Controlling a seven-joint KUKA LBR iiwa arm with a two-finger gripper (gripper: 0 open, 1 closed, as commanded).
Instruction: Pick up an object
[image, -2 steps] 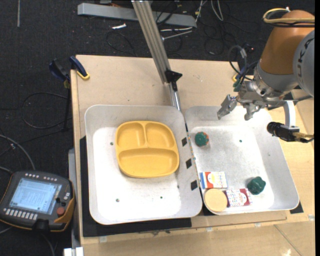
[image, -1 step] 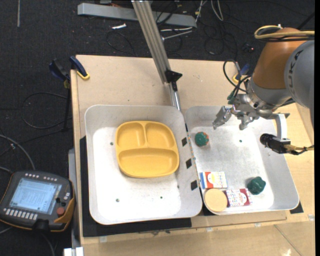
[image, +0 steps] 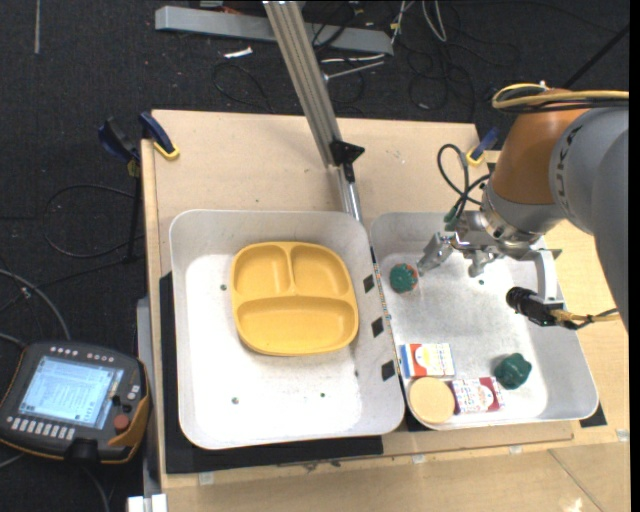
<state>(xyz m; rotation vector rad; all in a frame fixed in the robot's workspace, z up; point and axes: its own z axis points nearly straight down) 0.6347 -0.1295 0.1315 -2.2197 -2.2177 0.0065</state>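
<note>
Arm (image: 560, 160) enters from right, wrist bent down over right bin (image: 570, 395), far half. Gripper (image: 457, 256) hangs near bin floor, fingers spread, gripping nothing. Your nearest target: small green ball (image: 403, 278), just left of fingertips and slightly nearer camera, apart. Round, so no long axis. Judgement: short leftward shift needed.

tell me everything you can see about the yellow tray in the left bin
The yellow tray is a rounded-square divided plate, seemingly smooth plastic, with three compartments: two small ones on the far side and one wide one nearer the camera. All three look empty. It lies flat and right side up, slightly rotated, on the floor of the left bin, towards its far half. Nothing else touches it.
</note>
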